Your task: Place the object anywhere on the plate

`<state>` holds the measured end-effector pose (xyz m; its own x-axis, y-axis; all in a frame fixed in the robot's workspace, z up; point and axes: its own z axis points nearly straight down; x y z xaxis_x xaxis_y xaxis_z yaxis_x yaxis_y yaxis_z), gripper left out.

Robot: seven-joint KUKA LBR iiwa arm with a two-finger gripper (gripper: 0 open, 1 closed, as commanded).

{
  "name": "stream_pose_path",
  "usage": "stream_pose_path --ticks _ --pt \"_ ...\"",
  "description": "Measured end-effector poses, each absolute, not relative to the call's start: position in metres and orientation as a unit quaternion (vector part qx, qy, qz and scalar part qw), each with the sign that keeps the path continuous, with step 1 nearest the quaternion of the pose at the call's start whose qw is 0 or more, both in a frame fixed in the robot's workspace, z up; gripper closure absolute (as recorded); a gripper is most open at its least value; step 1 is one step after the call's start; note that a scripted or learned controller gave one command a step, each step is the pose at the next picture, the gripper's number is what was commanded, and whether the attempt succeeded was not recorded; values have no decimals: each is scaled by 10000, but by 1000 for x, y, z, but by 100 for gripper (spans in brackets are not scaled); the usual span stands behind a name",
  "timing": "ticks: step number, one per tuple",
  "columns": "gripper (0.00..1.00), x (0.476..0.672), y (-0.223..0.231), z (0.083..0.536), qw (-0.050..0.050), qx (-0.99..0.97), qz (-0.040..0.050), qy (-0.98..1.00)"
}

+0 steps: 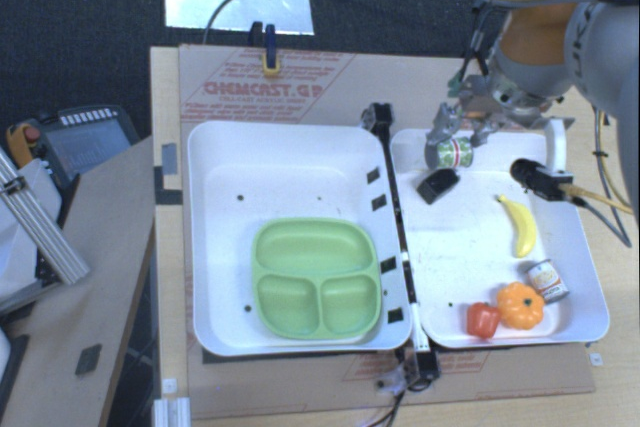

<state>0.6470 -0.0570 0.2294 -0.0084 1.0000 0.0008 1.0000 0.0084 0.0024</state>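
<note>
Arm (590, 5) cut by right edge; small can's (547, 280) label illegible.

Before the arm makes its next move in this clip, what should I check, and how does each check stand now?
1. Small green-labelled can is between the tool's fingers: ok, it sits there, above the right white bin.
2. Can lifted clear of the bin floor: cannot tell from this slant.
3. Light green sectioned plastic plate lies flat in the left white bin: ok.
4. Plate sections free to receive the can: ok.
5. Black clips on the divider between the bins lie across the path: not ok, lift before crossing.
6. Yellow banana lies apart from the tool: ok.
</note>
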Motion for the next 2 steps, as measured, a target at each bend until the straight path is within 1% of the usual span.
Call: stream_pose_path --ticks 1,2 --pt "100 652 -11 222 4 7042 9 7100" --pt "100 658 42 233 2 7036 19 7106"
